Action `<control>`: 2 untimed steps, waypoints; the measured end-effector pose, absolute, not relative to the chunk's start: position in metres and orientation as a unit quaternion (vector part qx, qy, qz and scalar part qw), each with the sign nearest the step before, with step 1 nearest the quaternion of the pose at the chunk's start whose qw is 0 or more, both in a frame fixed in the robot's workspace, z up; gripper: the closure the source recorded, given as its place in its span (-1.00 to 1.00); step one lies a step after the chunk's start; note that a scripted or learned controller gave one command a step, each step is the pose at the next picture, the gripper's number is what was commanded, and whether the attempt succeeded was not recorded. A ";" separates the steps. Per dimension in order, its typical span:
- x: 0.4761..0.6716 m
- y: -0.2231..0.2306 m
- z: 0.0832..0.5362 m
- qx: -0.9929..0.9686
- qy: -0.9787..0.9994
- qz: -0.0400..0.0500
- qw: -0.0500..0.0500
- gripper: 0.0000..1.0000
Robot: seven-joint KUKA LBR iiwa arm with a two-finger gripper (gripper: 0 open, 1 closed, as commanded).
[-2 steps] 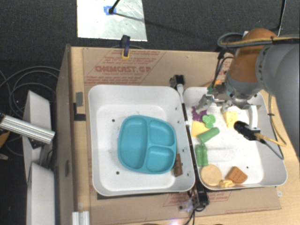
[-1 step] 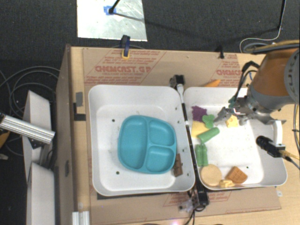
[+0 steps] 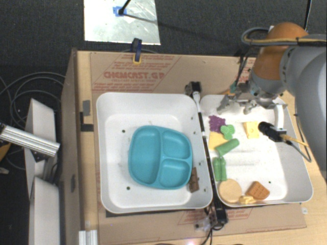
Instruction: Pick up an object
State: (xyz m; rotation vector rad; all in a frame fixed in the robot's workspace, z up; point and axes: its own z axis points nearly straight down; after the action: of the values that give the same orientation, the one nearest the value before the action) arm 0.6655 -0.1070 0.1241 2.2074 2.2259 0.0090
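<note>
Robot gripper (image 3: 238, 104), fingers spread and holding nothing, hovers over the right bin (image 3: 301, 188) above purple grapes (image 3: 217, 122); it should descend straight, centered, before closing.

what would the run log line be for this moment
phase: approach | gripper: above far end of right bin, nothing seen held | toy food: in right bin | blue tray: left bin

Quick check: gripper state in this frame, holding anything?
Two-finger gripper: cannot be told; it sits above the far end of the right white bin, with nothing seen between its fingers.
</note>
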 end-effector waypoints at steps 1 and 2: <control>0.646 -0.059 0.189 0.704 0.710 0.003 0.001 -1.00; 0.590 -0.063 0.184 0.707 0.707 -0.001 -0.001 -1.00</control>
State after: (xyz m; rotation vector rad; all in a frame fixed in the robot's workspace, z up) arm 0.5902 -0.0630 0.1841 2.2235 2.2226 -0.0034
